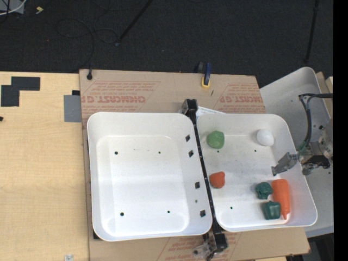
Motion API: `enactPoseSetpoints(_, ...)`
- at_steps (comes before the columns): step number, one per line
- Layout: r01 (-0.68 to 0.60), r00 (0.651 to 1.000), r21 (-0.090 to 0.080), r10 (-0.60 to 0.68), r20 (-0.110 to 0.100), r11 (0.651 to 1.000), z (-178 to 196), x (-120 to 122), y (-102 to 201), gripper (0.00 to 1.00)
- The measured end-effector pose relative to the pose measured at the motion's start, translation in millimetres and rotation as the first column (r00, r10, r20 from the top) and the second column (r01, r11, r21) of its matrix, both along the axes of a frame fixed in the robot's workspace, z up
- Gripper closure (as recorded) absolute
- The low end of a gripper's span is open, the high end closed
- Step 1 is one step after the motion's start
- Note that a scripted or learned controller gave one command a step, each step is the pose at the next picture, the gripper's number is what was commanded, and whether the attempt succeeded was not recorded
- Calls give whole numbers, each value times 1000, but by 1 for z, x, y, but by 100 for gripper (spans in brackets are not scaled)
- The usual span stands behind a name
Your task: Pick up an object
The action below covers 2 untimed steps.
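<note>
Two shallow white bins sit side by side on a cardboard sheet (pixel 163 91) laid over the bench. The left bin (pixel 100 173) shows bare floor with a few small dark holes. The right bin (pixel 239 222) carries all the objects. A green lumpy object (pixel 216 140) lies near the far-left corner of the right bin, close to the divider (pixel 197 162) between the bins. A white ball (pixel 265 137) rests near the far-right corner, well apart from the green one. A small red-orange object (pixel 217 180) sits against the left edge of the right bin, just beside the divider, about midway along it. In the near-right corner three items cluster: a dark teal piece (pixel 263 190), an orange carrot-shaped object (pixel 281 197) touching or just beside it on the right, and a second teal block (pixel 271 210) below, against the carrot's lower end. The gripper (pixel 285 164) is at the right edge of the right bin, above the carrot cluster and apart from it; a grey finger (pixel 280 165) points in toward the bin floor. Nothing shows between the fingers; whether they are spread or closed cannot be told at this angle. A blue-and-yellow clamp (pixel 206 75) holds the cardboard's far edge.
</note>
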State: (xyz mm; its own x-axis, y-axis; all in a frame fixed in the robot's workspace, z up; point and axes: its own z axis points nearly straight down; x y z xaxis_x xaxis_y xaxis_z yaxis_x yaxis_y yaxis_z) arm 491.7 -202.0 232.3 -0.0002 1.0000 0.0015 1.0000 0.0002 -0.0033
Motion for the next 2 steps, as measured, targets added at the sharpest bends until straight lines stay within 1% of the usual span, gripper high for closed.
enactPoseSetpoints(1,-3,1000,0,3,-1,1000,-59,67,-10,0)
enactPoseSetpoints(2,-2,1000,-1,2,2,1000,-150,124,-11,0)
